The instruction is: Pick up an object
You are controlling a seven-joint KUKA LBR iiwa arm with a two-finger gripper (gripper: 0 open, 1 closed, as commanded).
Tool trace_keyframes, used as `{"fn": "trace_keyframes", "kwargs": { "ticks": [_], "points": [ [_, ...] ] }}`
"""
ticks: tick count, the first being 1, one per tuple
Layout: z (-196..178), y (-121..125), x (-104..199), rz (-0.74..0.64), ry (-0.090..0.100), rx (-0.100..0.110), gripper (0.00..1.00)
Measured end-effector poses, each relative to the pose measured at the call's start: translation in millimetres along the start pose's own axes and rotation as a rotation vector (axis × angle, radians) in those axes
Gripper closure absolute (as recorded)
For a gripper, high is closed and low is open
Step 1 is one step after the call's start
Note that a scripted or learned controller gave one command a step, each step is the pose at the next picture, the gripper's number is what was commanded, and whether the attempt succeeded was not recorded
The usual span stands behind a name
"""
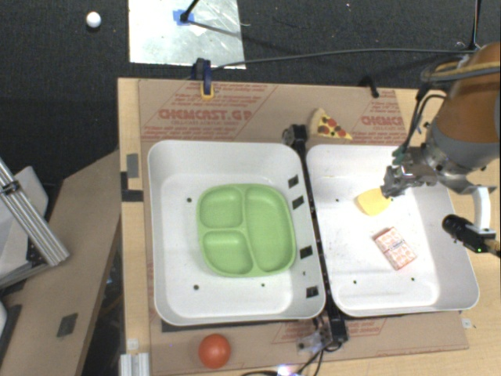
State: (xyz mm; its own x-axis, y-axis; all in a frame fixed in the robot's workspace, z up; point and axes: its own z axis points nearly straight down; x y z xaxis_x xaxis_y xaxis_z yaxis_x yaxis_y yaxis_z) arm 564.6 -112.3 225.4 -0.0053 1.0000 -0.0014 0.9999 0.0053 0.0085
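Cardboard-topped bench (235, 104) on dark floor bears two white bins (168, 163).

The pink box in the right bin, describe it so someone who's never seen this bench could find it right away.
Take the right white bin, the one the arm reaches over. Near its middle lies a small pink box, flat and rectangular with a speckled print. Its only neighbour in that bin is a plain yellow lump above it in the view, beside the gripper.

Setting: robotics lab bench
You see two white bins (235, 159) on a clamped board (235, 108), dark cloth behind, aluminium framing (27, 218), loose cables (329, 53), toy props
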Motion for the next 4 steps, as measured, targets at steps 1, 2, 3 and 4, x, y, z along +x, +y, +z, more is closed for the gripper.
{"fn": "trace_keyframes", "kwargs": {
  "ticks": [1, 2, 3, 4],
  "points": [
    [-44, -2, 1, 0.000, 0.000, 0.002, 1.00],
    [-42, -3, 58, -0.004, 0.003, 0.007, 1.00],
    [-25, 0, 102, -0.003, 0.003, 0.008, 1.00],
    [-9, 15, 158, -0.004, 0.003, 0.007, 1.00]
  ]
}}
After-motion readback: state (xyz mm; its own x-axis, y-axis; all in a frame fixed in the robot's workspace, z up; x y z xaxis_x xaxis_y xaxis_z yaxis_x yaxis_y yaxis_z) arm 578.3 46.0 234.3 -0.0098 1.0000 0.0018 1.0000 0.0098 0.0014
